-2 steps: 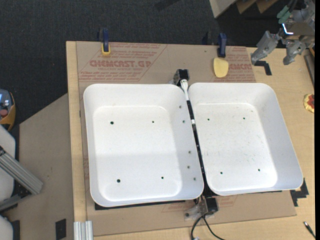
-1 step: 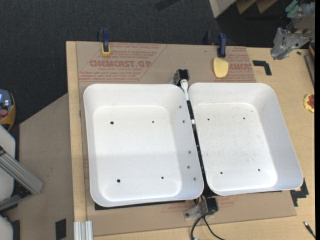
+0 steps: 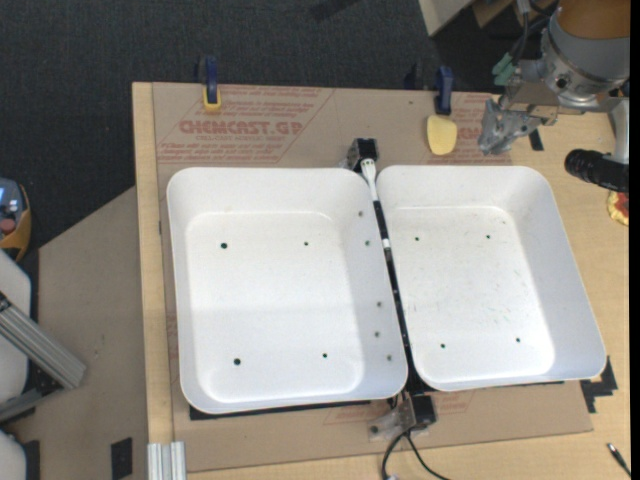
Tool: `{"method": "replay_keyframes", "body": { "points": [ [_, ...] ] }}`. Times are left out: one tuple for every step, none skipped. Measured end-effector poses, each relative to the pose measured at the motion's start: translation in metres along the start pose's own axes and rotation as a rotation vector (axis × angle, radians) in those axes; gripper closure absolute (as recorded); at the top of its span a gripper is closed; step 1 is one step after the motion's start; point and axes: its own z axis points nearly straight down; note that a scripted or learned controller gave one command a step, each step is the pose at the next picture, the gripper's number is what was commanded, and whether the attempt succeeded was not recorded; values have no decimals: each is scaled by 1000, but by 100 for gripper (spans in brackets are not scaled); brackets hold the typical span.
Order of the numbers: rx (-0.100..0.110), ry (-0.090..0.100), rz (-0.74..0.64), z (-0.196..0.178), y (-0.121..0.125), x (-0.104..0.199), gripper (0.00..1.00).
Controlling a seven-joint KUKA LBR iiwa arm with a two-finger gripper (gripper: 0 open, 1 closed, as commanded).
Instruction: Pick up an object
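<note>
One claw (image 3: 497, 136) beyond right bin (image 3: 560, 228)

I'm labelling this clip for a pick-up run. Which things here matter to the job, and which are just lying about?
Job:
gripper, above the board beyond the right bin
yellow piece, beside it on the board
left bin

Lying about:
blue clamps
black cable between the bins
cardboard sheet

Robotics lab: clamped cardboard-topped bench (image 3: 250, 118), twin white bins (image 3: 190, 268), cabling (image 3: 400, 448).
</note>
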Motion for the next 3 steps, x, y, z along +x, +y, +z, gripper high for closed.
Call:
{"method": "replay_keyframes", "body": {
  "points": [
    [-18, -4, 4, -37, -16, -7, 100],
    [-4, -1, -1, 32, 27, 27, 100],
    [-18, -4, 4, -12, 7, 21, 100]
  ]
}}
